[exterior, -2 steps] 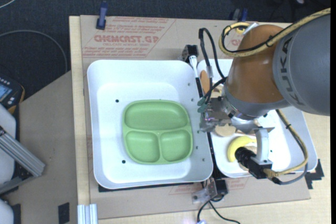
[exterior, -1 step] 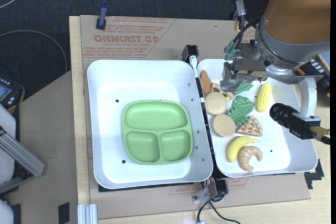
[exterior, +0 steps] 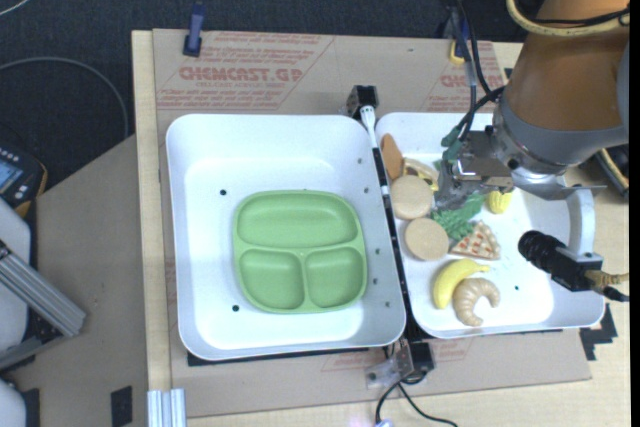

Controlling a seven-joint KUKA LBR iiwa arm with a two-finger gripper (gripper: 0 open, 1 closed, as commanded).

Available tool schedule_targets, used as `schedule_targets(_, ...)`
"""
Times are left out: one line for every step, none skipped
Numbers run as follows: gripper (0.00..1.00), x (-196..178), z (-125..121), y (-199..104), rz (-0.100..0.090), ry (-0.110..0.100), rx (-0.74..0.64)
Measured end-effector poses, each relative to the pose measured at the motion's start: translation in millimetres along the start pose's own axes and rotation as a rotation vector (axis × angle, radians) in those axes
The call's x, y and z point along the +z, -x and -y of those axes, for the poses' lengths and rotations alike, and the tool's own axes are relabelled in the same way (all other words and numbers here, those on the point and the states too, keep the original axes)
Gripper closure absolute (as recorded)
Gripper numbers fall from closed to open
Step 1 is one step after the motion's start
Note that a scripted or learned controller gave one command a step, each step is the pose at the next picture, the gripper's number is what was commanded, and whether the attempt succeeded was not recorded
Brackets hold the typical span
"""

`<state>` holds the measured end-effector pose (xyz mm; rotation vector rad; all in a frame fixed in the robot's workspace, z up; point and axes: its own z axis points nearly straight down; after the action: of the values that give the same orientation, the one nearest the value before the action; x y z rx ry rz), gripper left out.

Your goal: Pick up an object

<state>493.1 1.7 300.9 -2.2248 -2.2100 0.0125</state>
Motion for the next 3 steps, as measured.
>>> schedule_targets(1.0,92.9,16.2,-72.4,-0.003,-0.003,-0.013)
schedule_targets(1.0,-61.8,13.3,-57.0,-0.004,0.026,-0.008)
schedule_targets(1.0,-81.8,14.2,29.6,0.002,0.016,0.002)
